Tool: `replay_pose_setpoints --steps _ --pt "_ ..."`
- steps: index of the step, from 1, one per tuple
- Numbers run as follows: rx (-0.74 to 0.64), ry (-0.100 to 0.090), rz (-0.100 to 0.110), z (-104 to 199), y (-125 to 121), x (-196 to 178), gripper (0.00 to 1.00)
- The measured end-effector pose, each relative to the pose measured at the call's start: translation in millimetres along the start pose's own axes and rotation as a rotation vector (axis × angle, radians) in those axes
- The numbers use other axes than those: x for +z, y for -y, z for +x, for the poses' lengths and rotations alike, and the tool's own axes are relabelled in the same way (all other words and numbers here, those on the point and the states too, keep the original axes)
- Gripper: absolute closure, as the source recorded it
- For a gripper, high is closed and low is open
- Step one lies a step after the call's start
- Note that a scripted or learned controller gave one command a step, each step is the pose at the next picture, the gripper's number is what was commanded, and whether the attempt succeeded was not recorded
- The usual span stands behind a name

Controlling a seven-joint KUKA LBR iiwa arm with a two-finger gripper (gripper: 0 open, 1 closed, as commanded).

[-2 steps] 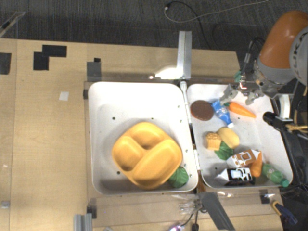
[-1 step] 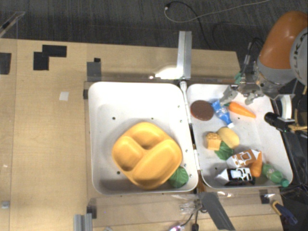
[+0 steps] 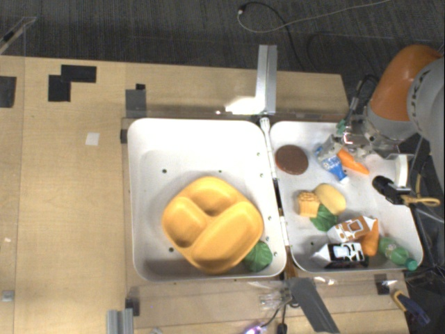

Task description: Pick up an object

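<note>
From above, my claw (image 3: 356, 139) hangs at the right bin's (image 3: 300, 259) upper right; I cannot tell its state. The carrot (image 3: 353, 163) lies touching or just below it, long axis slanting down-right, with the blue packet (image 3: 329, 158) just to its left.

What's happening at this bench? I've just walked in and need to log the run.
A grey arm with an orange band reaches in over the right white bin, its gripper near a small orange carrot-shaped toy and a blue-and-white packet at the bin's far end. Nothing is visibly lifted. A brown round disc and a yellow lemon-like toy lie nearby. The left white bin holds a big yellow divided plastic dish.
</note>
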State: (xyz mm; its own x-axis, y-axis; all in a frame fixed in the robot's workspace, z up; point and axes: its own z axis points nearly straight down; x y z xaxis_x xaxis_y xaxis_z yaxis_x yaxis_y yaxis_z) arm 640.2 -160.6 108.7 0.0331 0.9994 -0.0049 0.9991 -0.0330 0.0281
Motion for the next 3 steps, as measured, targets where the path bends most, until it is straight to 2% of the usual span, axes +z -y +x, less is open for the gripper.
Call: replay_pose_setpoints --steps 1,2,3 --pt "-0.031 -0.004 0.018 -18 -33 -31 0.00" --pt "-0.078 -0.005 0.022 2 -12 -26 0.00" --pt "-0.071 -0.010 0.022 -39 -28 21 0.00"
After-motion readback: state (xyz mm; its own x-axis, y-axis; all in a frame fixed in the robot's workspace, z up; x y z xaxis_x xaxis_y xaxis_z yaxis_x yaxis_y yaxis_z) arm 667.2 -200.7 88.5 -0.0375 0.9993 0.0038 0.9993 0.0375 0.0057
